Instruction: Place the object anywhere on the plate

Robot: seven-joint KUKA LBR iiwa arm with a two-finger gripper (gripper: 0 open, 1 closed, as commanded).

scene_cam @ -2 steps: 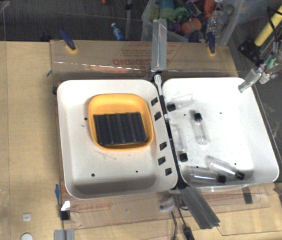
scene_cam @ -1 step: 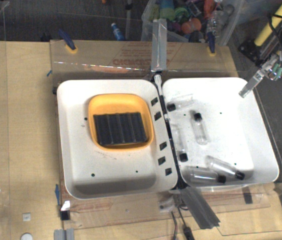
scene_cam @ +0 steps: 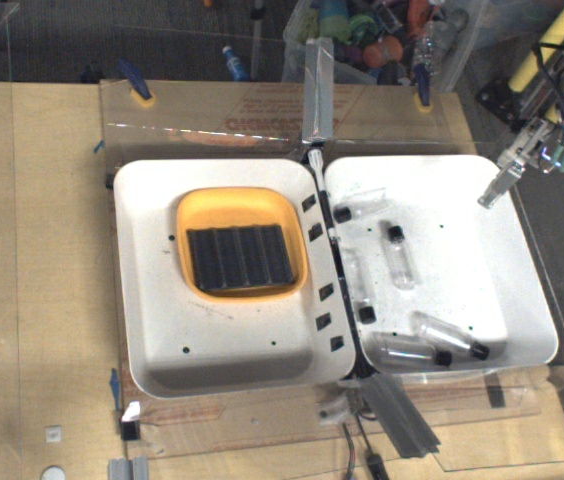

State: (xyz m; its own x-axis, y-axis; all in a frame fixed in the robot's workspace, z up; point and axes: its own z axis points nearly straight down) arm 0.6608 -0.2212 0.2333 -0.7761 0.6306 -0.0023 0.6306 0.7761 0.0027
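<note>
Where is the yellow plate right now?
The yellow plate sits in the left white bin in the camera view, holding a dark ridged block. The clear tubes lie in the right bin next door.

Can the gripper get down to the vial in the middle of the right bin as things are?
Probably yes. The gripper hangs at the right bin's far right edge, and the vial lies alone on open floor with nothing over it.

yellow-orange plate (scene_cam: 194,211), squarish with rounded corners, flat in the left bin, left of frame centre; dark ribbed rectangular slab lying inside. several clear tubes with black caps (scene_cam: 398,253) scattered lying on their sides in the right bin, lower right of centre.
</note>
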